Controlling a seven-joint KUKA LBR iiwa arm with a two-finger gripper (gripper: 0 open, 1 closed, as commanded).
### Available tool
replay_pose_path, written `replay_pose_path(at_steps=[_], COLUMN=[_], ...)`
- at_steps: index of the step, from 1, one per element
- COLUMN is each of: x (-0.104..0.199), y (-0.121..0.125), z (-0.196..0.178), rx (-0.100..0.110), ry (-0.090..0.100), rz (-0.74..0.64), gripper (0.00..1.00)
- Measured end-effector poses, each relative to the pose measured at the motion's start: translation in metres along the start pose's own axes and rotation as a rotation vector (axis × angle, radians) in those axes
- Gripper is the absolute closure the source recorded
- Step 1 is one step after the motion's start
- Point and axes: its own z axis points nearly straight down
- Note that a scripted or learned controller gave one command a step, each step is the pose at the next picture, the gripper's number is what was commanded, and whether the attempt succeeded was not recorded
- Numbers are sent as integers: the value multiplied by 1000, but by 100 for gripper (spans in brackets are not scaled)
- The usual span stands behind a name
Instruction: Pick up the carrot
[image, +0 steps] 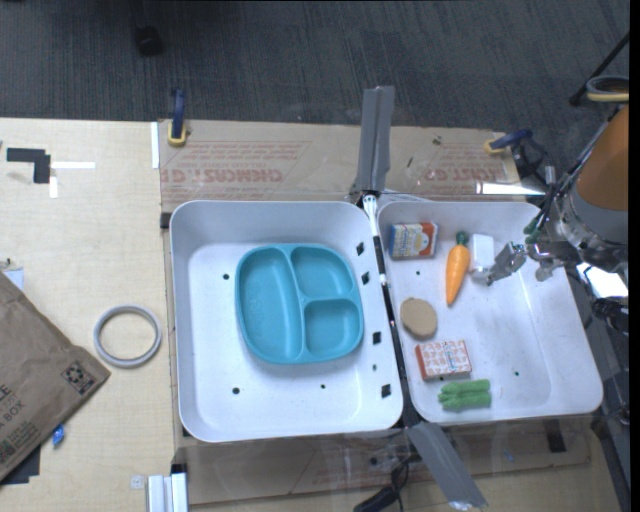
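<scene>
The carrot (456, 272), orange with a green top, lies in the right bin (545, 375) near its back, pointing toward the front. My gripper (503, 264) reaches in from the right and hovers just to the right of the carrot, a small gap away. Nothing shows held in it. The grey arm with its orange band (603, 178) rises at the right edge.
The right bin also holds a small carton (412, 240), a white block (482, 247), a tan round biscuit (419, 318), a red patterned packet (443, 358) and a green item (465, 395). A blue divided plate (300, 302) lies in the left bin (200, 330). A tape roll (127, 334) rests on the bench.
</scene>
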Motion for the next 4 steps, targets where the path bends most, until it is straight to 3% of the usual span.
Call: replay_pose_path(at_steps=[1,2,3,4], x=[-1,-1,27,48], y=[0,0,54,-50], z=[-6,-6,67,28], rx=[3,3,-4,-1], ry=[1,1,-2,0], rz=[1,2,-76,22], gripper=[100,0,0,0])
